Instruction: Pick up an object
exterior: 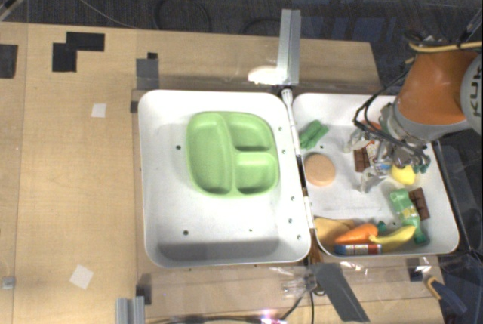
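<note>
Leftmost, a green divided plastic tray (230, 152) in the left white bin (162, 239). In the right white bin (332, 202), a round tan disc (322, 170) left of the gripper (379, 166); just right and below, a small yellow lemon-like toy (404, 175), nearest target. Finger state: impossible to tell. Nothing visibly held.

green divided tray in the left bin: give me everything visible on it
The green tray looks like matte light-green plastic, a rounded square with three compartments: one long one on its left, two smaller ones on its right. It lies flat and upright in the left bin, a little toward the far side. It holds nothing, and nothing but the bin floor touches it.
</note>
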`<action>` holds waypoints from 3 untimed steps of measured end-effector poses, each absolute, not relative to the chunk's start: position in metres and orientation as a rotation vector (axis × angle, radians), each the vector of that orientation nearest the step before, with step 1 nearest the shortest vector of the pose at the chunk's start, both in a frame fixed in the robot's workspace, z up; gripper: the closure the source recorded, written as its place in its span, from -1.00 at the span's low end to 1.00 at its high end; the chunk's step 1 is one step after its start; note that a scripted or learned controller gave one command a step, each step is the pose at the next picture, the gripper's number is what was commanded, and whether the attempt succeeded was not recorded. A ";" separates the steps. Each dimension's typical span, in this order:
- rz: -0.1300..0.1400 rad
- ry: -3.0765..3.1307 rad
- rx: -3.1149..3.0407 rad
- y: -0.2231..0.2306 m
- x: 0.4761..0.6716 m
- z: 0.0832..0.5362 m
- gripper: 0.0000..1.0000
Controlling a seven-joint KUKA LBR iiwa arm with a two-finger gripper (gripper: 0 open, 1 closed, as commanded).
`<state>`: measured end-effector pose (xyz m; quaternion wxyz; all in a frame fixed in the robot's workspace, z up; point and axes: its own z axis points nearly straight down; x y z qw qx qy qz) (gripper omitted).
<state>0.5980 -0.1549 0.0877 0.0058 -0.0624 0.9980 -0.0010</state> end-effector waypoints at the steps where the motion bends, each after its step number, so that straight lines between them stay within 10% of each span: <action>1: -0.005 3.124 0.102 -0.137 0.574 0.088 -1.00; 3: 0.000 3.135 0.032 -0.134 0.611 0.121 -1.00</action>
